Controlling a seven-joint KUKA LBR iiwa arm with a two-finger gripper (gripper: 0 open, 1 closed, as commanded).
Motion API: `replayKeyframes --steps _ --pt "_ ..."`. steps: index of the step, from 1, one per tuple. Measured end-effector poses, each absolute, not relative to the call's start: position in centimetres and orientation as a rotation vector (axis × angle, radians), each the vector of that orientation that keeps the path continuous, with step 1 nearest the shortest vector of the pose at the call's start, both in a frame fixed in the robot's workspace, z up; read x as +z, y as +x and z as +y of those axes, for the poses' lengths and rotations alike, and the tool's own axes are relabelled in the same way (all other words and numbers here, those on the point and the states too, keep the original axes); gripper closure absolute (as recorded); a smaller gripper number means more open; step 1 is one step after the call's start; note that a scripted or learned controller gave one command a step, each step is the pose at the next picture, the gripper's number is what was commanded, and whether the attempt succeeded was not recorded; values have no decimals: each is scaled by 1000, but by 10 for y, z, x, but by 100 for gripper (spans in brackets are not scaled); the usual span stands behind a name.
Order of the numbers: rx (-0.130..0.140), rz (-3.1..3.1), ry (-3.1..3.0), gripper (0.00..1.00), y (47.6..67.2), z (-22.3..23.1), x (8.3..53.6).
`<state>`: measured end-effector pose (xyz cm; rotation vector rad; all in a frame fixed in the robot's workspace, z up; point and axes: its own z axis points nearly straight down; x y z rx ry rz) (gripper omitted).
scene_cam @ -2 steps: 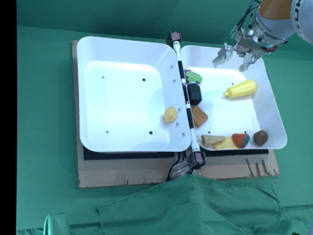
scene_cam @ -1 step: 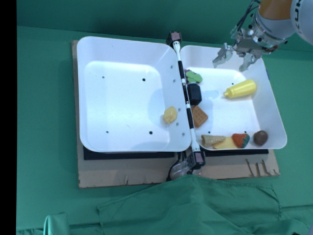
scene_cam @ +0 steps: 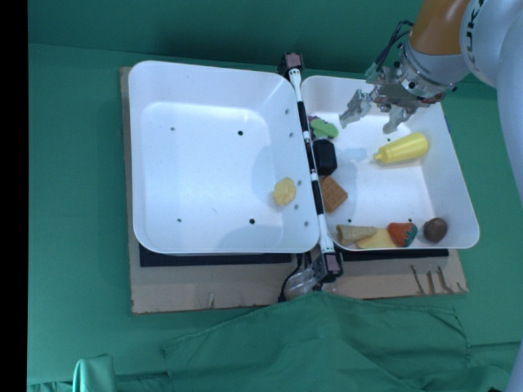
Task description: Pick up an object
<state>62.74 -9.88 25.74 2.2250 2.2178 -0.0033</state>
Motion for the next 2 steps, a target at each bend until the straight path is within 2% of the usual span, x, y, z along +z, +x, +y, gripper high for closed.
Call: replayKeyframes --steps 1,2 --pt "-4 2216 2226 0 627 -106 215" --pt "7 2212 2219 0 630 -108 184"
